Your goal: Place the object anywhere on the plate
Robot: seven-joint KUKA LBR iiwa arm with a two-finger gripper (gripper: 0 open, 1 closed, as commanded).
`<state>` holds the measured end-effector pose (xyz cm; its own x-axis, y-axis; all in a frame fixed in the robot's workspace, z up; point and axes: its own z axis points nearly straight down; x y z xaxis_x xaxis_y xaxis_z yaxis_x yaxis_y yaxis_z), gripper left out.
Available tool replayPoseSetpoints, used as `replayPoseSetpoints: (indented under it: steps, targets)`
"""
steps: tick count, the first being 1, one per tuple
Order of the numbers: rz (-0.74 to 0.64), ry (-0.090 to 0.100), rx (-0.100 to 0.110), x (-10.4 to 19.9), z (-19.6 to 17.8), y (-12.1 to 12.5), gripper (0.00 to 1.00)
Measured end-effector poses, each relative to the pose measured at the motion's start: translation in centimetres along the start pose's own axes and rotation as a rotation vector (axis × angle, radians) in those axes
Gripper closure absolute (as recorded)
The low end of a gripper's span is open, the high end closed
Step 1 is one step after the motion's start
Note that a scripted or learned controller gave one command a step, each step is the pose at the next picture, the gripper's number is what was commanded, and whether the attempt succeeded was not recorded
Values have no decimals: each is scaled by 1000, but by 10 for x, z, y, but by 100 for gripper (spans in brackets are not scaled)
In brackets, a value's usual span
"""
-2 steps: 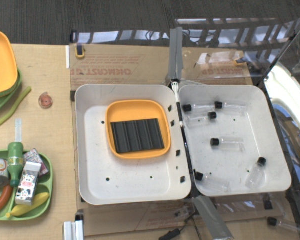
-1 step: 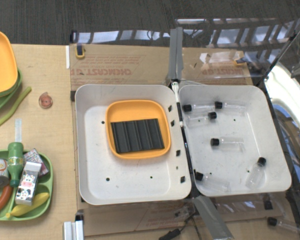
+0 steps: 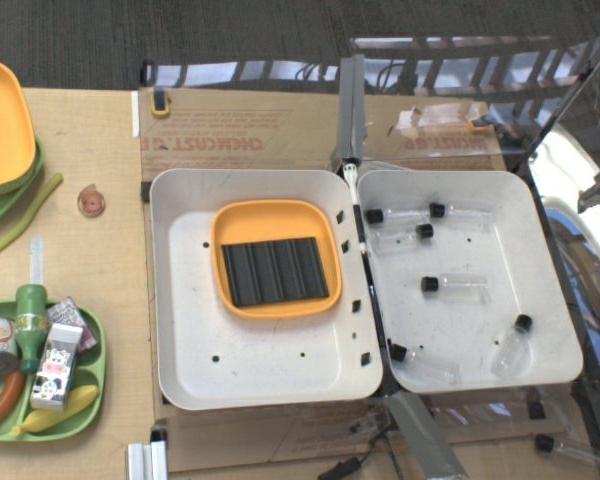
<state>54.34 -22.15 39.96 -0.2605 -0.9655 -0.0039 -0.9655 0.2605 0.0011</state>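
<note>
Right edge | glossy white curved shape (image 3: 565, 163), washed out by glare | thin dark slanted strut (image 3: 583, 73) above it | whether either is part of the robot cannot be told

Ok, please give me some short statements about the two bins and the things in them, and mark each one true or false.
1. An orange plate lies in the left bin. True.
2. A dark ribbed object lies on the plate. True.
3. The right bin holds bananas. False: it holds clear tubes with black caps.
4. The plate is green. False: it is orange.
5. The two bins stand side by side. True.
</note>
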Motion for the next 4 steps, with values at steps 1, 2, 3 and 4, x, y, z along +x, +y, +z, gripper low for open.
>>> replayPoseSetpoints:
  steps: [1,2,3,4]
  targets:
    - [-257,0,-1,-5,83,-19,0]
    - [-589,-1,1,-15,124,-54,0]
    - [-907,-2,2,-42,165,-98,0]
    - [-1209,2,3,-42,160,-110,0]
